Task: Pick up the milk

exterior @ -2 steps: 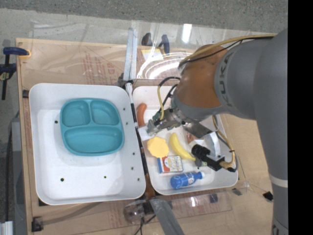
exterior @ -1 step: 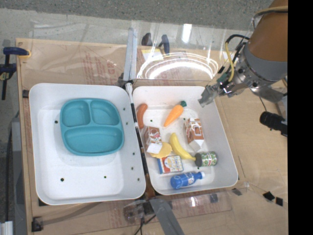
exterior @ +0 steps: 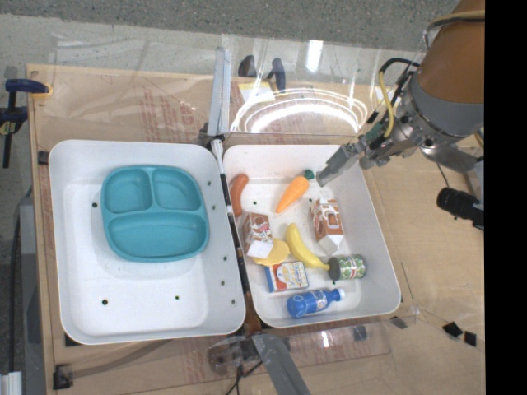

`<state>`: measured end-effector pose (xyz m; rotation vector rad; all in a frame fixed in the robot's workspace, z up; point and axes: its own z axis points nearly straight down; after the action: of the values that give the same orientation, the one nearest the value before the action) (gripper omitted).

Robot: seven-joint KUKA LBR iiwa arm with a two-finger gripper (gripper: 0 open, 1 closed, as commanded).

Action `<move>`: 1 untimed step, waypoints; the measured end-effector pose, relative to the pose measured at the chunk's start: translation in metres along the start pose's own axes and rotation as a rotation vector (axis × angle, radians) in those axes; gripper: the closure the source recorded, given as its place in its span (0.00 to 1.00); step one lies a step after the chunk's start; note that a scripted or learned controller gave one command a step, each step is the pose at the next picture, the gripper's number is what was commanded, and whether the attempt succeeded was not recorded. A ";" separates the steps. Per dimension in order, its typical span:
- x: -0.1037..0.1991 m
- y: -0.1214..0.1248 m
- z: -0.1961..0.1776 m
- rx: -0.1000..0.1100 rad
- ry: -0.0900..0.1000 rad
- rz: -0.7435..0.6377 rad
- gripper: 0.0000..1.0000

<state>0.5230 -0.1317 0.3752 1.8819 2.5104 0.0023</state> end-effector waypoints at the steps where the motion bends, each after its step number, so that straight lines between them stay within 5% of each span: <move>1: -0.042 0.011 0.087 0.005 0.001 0.057 0.00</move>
<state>0.5457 -0.1693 0.2881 1.9554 2.4590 -0.0028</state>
